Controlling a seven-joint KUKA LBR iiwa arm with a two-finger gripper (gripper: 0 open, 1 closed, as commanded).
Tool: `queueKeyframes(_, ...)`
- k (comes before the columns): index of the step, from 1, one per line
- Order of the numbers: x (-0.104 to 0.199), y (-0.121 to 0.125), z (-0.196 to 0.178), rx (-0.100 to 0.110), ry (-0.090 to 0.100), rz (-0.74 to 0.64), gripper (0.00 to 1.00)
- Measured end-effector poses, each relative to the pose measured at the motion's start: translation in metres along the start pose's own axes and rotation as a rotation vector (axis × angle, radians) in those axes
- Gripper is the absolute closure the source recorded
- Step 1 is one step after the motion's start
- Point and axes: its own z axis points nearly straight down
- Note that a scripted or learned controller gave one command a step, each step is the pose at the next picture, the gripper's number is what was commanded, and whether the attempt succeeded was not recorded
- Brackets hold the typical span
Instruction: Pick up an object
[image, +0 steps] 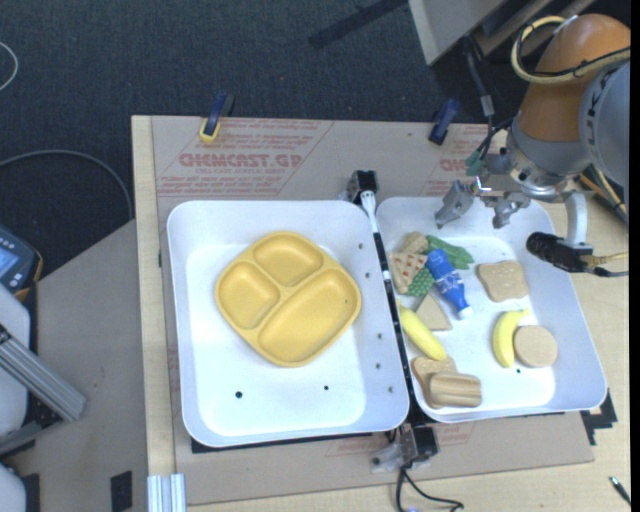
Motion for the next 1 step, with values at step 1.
queueKeyframes(1,0.0002,0.0031,-0.0101,-0.016,-0.001,-0.002,0.00)
